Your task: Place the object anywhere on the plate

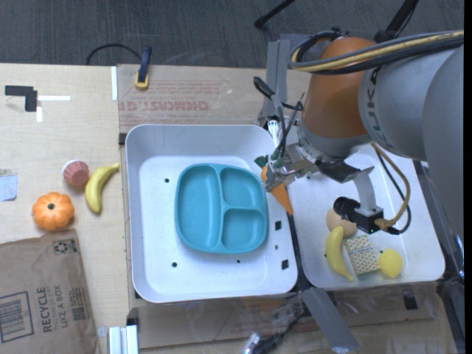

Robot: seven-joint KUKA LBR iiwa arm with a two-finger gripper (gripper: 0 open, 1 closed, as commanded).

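**Arm and carrot at the divide between the bins**

Grey arm (413, 72), entering from the right with its orange band (335, 87) uppermost, occupies the upper right of the view and stands highest above the bench. Its gripper (279, 167) hangs over the inner edge of the left bin (133, 198), where that bin meets the right bin (431, 260). The fingers are clamped on the carrot (280, 196). The carrot's orange body slants down and to the right from the fingertips, and a scrap of green shows at its upper left end. The carrot thus lies directly below the gripper, in its grasp. It is just beside the right rim of the plate (221, 209) and over the strip between the two bins rather than over the plate itself.

The plate, blue with three compartments, lies flat in the middle of the left bin. The right bin holds a banana (337, 253), a lemon (391, 264), a small packet (360, 257) between them and a tan round item (338, 220) partly hidden by cable. On the bench to the left, well apart from the gripper, rest a pumpkin (53, 211), a second banana (99, 186) and a pink ball (76, 173).
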